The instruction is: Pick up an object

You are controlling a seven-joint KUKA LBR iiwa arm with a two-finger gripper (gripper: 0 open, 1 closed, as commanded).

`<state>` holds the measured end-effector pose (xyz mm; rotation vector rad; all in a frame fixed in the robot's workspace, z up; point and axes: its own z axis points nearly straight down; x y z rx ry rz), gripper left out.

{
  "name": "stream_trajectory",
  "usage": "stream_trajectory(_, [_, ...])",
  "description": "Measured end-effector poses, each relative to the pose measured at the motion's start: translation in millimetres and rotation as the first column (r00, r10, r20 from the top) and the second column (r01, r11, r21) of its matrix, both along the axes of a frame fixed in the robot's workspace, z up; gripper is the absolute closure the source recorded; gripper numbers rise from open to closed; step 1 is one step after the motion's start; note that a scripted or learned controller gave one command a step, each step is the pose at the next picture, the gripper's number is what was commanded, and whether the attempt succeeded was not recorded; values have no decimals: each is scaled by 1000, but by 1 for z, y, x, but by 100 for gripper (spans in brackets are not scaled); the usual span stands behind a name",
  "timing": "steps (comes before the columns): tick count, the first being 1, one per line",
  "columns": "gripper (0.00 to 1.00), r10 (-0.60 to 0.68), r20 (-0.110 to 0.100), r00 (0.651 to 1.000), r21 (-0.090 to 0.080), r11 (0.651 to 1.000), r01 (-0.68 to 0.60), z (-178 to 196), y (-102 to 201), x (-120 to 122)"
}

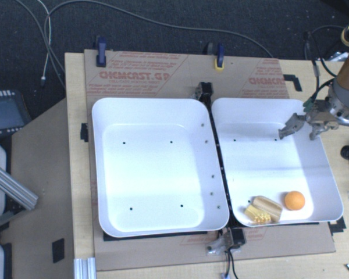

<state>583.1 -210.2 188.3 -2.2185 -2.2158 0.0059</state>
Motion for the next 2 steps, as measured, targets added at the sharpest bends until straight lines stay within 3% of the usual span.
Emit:
stream_trajectory(1, [0,1,8,1000,-2,1000,-1,4,0,2])
stream_trajectory(2, [0,2,4,1000,-1,1000,-2,-45,-1,11])
